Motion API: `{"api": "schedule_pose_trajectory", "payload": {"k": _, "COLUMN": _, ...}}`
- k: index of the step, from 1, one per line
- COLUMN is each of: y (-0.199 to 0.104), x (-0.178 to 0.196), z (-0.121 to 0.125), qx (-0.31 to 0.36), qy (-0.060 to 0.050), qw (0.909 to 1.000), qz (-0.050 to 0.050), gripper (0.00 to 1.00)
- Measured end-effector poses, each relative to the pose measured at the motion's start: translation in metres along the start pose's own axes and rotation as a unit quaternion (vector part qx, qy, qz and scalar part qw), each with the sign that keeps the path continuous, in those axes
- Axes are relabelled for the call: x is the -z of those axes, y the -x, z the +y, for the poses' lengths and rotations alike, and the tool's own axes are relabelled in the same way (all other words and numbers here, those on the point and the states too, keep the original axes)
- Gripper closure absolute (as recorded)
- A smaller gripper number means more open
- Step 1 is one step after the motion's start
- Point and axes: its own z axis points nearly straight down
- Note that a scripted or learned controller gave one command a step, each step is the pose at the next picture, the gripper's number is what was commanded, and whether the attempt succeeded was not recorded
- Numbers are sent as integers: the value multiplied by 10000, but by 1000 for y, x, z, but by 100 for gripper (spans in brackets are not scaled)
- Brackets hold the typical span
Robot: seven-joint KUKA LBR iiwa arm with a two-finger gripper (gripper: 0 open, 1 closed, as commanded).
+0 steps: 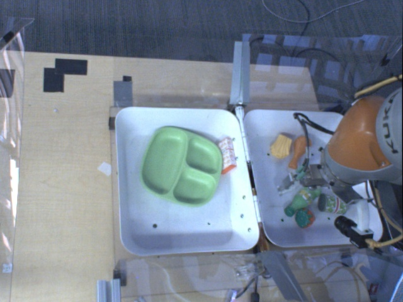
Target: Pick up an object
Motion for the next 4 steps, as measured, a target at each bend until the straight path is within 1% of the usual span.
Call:
{"api": "schedule_pose_trajectory", "payload": {"k": 1, "y": 15, "x": -5, "z": -8, "qx": -70, "qy": 95, "qw": 9999, "qz": -7, "gripper": 0}}
{"api": "schedule_pose_trajectory", "payload": {"k": 2, "y": 20, "x": 9, "z": -2, "qx": -83, "qy": 194, "qw": 9997, "qz": -79, "gripper": 100}}
{"api": "schedule_pose_trajectory", "payload": {"k": 3, "y": 20, "x": 9, "z": -3, "qx": -86, "qy": 191, "qw": 9998, "qz": -77, "gripper": 0}}
{"api": "schedule_pose_trajectory", "payload": {"k": 4, "y": 10, "x": -24, "z": 64, "qx": -510, "qy": -131, "qw": 9986, "qz": 43, "gripper": 0}}
